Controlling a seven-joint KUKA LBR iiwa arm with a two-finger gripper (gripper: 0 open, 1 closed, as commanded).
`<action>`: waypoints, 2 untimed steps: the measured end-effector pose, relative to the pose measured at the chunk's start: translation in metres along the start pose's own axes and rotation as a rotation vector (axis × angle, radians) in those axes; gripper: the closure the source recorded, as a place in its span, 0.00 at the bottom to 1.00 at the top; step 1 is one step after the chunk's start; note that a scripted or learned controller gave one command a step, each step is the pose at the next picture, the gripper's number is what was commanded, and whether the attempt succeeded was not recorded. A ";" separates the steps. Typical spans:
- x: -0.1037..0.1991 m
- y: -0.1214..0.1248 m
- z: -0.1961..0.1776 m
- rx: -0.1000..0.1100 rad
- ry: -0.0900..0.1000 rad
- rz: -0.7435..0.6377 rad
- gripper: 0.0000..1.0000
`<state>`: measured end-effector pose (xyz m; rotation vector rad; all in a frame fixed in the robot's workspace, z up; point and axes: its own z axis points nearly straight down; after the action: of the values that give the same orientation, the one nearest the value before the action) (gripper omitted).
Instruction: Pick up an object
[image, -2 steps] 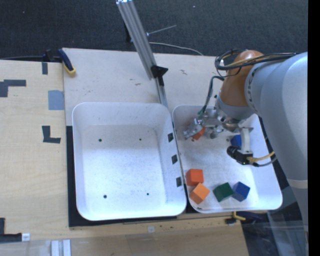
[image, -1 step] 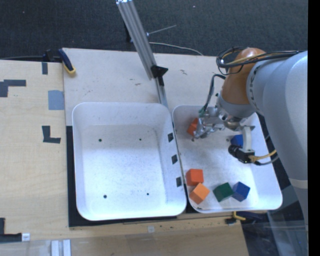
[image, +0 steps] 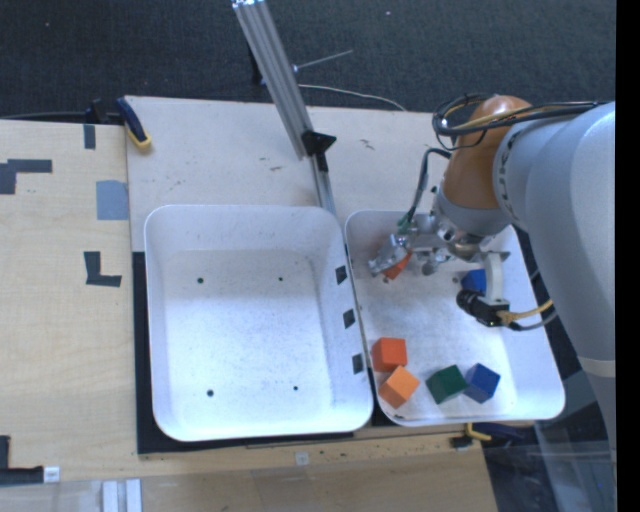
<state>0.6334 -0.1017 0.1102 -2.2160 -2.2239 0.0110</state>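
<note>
A small orange-red piece (image: 396, 267) is seen clamped between the fingers of the end effector (image: 392, 263) over the right bin (image: 545, 385), so the grasp seems made and lifting remains, while four blocks (image: 390, 352) lie near the bin's front edge.

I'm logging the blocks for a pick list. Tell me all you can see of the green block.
The green block is a small dark green cube, matte, probably painted wood. It sits flat on the floor of the right bin, near the front wall, turned a little off the bin's edges. The blue block is close on its right, touching or nearly so; the orange block lies apart on its left. The end effector is farther back in the bin, away from it.
</note>
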 end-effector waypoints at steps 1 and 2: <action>0.045 0.019 -0.090 -0.015 0.004 -0.002 0.00; 0.009 -0.039 0.020 0.006 0.003 0.006 0.00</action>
<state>0.5945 -0.0930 0.0907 -2.2181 -2.2130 0.0142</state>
